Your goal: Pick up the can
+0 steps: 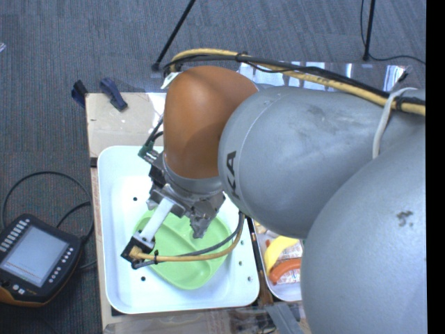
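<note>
Pincer (pixel 198 228): hangs under the wrist, low over the green dish; whether it is apart or together cannot be told, as the wrist shadows it, and nothing can be made out in its grasp.
Can: its place cannot be told from this view; the arm's bulk covers the ground to the right of the pincer.
Green dish (pixel 188 268): directly below the pincer and reaching toward the near edge, lying flat in the left bin.
Left bin (pixel 115 186): white and shallow, spreading all round the pincer, with its bare floor to the left.
White bar (pixel 156 221): slants down-left from the wrist, just left of the pincer, and ends in a black block over the dish's left rim.
Yellow cable (pixel 201 256): loops from that black block across the dish, just below the pincer, then rises on its right.
Orange band (pixel 198 117): the rounded joint straight above the pincer.
Grey arm (pixel 327 158): fills the space right of the pincer.
Right bin (pixel 272 292): right of the pincer and lower, a corner only, holding a yellow item (pixel 281 248) and an orange-red item (pixel 285 271); neither can be named with certainty.
Teach pendant (pixel 35 256): well to the left of the pincer, on the carpet.
Blue clamps (pixel 112 92): far up-left of the pincer, at the bench corner.
</note>
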You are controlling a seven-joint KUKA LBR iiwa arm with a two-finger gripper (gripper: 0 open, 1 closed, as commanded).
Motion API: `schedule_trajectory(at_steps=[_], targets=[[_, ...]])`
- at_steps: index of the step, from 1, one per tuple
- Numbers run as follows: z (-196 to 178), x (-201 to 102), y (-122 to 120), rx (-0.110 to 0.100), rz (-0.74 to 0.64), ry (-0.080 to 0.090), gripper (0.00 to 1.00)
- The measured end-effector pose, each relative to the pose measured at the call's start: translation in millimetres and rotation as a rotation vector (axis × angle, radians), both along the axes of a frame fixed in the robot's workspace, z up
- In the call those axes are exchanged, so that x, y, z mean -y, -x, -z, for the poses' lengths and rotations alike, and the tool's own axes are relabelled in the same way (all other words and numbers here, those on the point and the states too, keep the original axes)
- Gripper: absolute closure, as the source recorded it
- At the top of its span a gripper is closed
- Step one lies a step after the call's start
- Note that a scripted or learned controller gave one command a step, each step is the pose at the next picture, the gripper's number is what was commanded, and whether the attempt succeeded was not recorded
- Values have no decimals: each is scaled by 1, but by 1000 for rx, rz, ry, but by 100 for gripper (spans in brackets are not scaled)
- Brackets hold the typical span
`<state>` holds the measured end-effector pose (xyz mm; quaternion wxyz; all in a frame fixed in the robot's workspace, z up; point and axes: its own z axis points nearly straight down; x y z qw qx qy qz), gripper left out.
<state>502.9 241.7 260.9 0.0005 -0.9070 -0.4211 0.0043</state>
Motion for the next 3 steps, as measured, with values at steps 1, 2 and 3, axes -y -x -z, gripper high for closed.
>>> schedule_trajectory(at_steps=[1, 2, 3], targets=[[103, 31, 6, -2, 56, 0, 0], [171, 99, 30, -5, 263, -19, 0], [75, 149, 28, 1, 437, 1, 0]])
